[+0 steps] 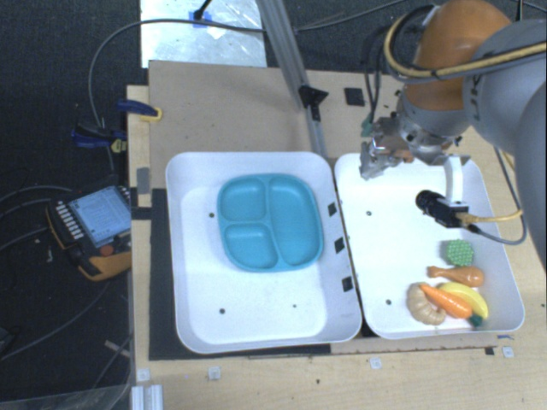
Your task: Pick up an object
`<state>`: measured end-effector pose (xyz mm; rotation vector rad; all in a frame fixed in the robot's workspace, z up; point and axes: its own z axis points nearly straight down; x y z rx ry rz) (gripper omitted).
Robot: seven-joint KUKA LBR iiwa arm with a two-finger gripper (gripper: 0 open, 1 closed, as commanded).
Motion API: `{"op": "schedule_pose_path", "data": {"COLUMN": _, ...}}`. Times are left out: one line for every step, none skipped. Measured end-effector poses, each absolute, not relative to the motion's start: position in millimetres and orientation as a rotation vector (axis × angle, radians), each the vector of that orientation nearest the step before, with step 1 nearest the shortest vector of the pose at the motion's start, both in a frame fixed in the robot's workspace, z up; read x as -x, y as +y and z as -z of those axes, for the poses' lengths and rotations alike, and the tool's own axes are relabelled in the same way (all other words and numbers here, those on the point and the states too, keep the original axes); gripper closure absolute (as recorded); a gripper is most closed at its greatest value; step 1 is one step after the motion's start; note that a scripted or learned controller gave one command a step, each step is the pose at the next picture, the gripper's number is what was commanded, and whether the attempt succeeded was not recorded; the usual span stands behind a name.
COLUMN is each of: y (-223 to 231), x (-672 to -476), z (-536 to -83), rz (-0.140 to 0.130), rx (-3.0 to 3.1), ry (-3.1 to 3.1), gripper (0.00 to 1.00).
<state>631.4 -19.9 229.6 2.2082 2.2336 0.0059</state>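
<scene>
The gripper hangs over the far left corner of the right bin. Whether it is apart or together, I cannot tell. Nothing is seen in it. The objects lie in the near right corner of this bin, well apart from the gripper: a green cube, a drumstick, a banana, a carrot and a beige piece. The left bin holds a blue plate with three compartments.
</scene>
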Motion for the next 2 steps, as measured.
{"op": "schedule_pose_path", "data": {"y": 23, "x": -643.7, "z": -226, "rz": -0.005, "rx": -2.209, "ry": 2.232, "gripper": 1.00}}
{"op": "schedule_pose_path", "data": {"y": 72, "x": -650.4, "z": -217, "rz": -0.004, "rx": -2.210, "ry": 2.231, "gripper": 1.00}}
